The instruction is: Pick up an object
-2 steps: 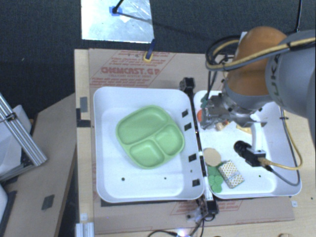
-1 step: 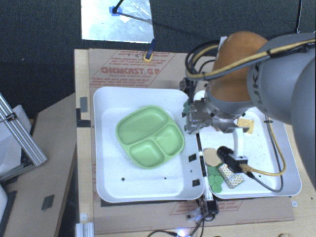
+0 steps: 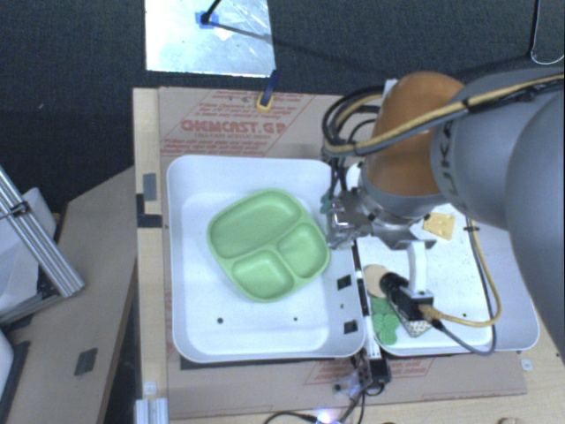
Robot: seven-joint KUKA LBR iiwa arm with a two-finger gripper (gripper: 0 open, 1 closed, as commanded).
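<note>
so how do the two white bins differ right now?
The left bin holds one large light-green divided plate, and most of its floor is in view. The right bin holds small items, including green round pieces and a yellow piece, and the arm covers much of it. Both are shallow and white.

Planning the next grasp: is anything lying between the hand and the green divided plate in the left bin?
Nothing visible. The hand sits at the right edge of the green divided plate, with no object between them.
</note>
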